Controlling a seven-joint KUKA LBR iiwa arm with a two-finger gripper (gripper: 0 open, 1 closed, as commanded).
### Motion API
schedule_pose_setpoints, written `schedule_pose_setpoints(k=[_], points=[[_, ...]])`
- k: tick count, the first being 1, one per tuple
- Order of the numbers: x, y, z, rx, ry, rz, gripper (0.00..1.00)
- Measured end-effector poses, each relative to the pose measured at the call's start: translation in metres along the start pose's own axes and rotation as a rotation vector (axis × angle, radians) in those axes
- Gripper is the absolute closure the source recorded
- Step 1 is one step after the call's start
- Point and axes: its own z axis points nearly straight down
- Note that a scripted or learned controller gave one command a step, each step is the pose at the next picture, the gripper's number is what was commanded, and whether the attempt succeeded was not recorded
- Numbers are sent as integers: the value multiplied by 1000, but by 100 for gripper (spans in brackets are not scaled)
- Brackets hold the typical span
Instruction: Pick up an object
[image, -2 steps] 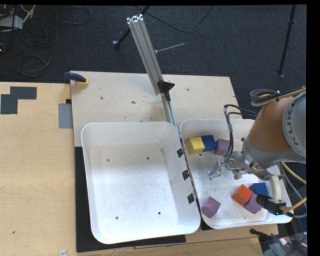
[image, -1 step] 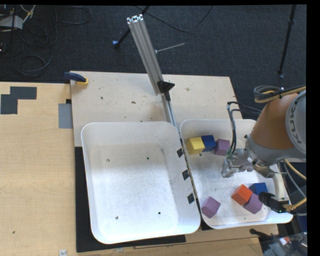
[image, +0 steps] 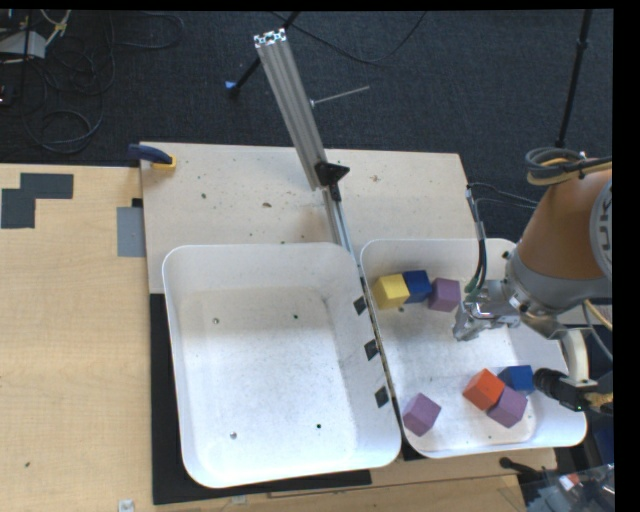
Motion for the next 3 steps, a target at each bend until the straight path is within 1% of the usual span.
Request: schedule_pose_setpoints(k=[1, 2, 3], points=[[-9, 8, -55, -2, -1, 0, 100], [-11, -1, -105, -2, -1, -1, 100], [47, 15, -90, 6, 3, -5, 100]])
